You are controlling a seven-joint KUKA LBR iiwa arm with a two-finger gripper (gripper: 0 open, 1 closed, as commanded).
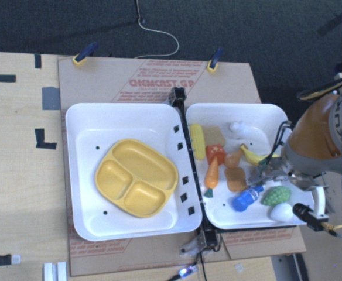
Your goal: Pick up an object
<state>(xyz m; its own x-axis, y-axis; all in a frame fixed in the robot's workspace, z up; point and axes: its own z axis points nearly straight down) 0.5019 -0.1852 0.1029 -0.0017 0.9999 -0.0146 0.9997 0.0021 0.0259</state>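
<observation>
The right bin (264, 111) holds several toy foods. A yellow corn cob (197, 141) lies by its left wall, with a red pepper (215, 153) and an orange carrot (211, 174) beside it. A banana (252, 154), a brown piece (235, 179), a blue bottle (243, 199), a green bumpy piece (276, 195) and a white egg (281, 212) lie further right. My gripper (263, 168) hangs low in the bin's right half, just right of the banana and above the blue bottle. The arm's orange band (314, 134) hides the bin's right wall.
The left bin (80, 124) carries a yellow divided plate (136, 177). A black divider (185, 157) runs between the bins. Both bins rest on a cardboard sheet (159, 78) held by clamps at the back. A thin cable (159, 31) lies on the dark floor behind.
</observation>
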